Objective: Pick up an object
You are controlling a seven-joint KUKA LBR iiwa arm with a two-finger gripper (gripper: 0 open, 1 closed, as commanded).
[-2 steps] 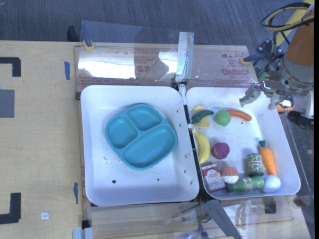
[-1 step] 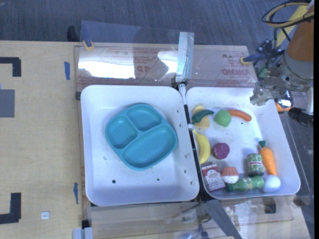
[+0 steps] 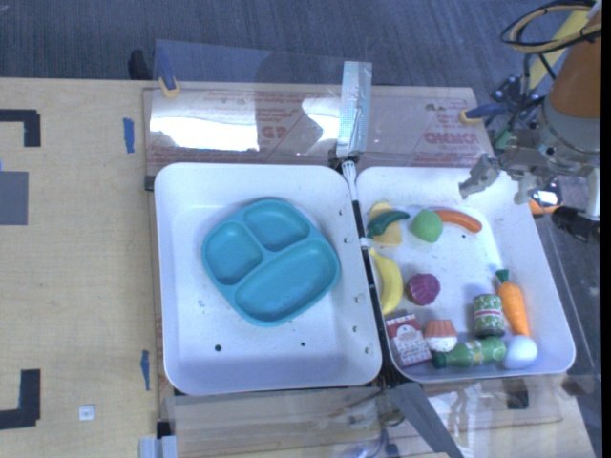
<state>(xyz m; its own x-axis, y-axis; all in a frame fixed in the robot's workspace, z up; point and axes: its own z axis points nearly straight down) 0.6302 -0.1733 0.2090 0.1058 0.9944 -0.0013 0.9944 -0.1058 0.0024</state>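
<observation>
My gripper (image 3: pixel 498 187) hovers over the far right corner of the right bin (image 3: pixel 558 327), open, with nothing between its fingers. Below and left of it lie an orange chili (image 3: pixel 459 220), a green ball (image 3: pixel 427 225) and a dark green pepper (image 3: pixel 387 222). Further forward in the same bin are a yellow banana (image 3: pixel 387 281), a purple plum (image 3: pixel 423 287), a carrot (image 3: pixel 514 309), a green can (image 3: pixel 488 315), a red box (image 3: pixel 409 341), a green bottle (image 3: pixel 473 353) and a white egg (image 3: pixel 521 351).
The left bin (image 3: pixel 181 284) holds a blue divided plate (image 3: pixel 272 259). A clear panel (image 3: pixel 248 113) and a metal post (image 3: pixel 354 103) stand behind the bins. Yellow and black cables (image 3: pixel 539 27) hang by the arm at the upper right.
</observation>
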